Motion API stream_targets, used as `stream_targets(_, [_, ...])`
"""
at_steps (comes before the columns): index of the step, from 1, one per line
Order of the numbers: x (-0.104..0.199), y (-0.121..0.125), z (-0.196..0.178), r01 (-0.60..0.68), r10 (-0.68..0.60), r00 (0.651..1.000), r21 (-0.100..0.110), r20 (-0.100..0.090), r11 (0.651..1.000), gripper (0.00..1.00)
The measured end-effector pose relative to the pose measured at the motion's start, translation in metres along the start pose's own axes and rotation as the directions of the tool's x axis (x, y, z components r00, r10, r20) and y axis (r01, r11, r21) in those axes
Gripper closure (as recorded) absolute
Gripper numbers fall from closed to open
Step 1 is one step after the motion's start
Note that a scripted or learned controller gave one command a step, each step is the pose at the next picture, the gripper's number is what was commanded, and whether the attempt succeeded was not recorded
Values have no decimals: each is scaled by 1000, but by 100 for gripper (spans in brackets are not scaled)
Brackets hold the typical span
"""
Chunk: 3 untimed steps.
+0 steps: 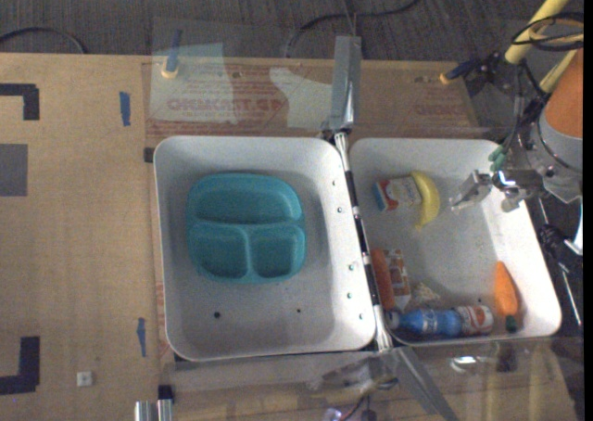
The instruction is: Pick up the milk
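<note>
Pincer: the metal two-finger pincer (484, 189) hangs over the right white bin (463, 252) — we cannot tell its state.
Milk: small red-and-white milk carton (399, 193), well left of the pincer, touching a yellow banana (427, 198).
Risk: we judge the banana — between pincer and carton — may block a clean grip.

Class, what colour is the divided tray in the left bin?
Teal, seen in the camera view: the tray.
</note>
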<state>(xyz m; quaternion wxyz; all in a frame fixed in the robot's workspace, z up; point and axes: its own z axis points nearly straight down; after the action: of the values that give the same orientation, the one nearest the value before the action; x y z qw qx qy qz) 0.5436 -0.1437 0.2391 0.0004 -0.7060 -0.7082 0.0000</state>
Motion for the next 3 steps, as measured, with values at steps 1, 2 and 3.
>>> stream_targets(1, [-71,46,97,14,-14,1000,-2,2,1000,0])
stream_targets(2, [-62,53,-2,-220,220,975,-3,2,975,0])
stream_targets(3, [-65,-41,8,-179,179,984,0,0,984,0])
